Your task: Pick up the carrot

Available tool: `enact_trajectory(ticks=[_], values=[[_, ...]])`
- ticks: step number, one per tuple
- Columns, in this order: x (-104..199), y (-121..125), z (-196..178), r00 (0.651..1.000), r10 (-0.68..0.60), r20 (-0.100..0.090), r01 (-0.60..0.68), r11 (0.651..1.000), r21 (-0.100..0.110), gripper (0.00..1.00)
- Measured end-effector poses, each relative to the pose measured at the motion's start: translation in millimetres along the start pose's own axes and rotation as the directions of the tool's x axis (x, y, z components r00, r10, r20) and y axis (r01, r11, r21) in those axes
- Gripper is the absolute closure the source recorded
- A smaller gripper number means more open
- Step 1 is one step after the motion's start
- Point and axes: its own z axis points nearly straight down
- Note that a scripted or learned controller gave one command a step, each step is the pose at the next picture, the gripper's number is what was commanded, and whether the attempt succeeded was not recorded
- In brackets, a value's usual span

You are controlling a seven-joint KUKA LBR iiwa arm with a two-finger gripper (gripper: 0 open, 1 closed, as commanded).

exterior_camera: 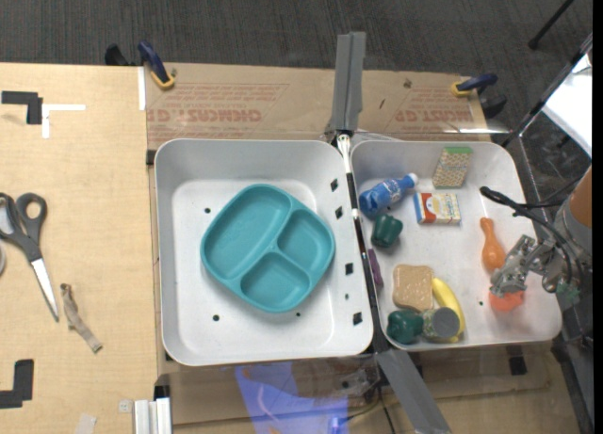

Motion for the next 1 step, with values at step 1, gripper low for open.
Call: enact_trajectory(ticks=[1], values=[[-0.2, -0.4, -12.2, 0.969, 0.246, 0.001, -0.246, 0.969, 0.000, 1.00]])
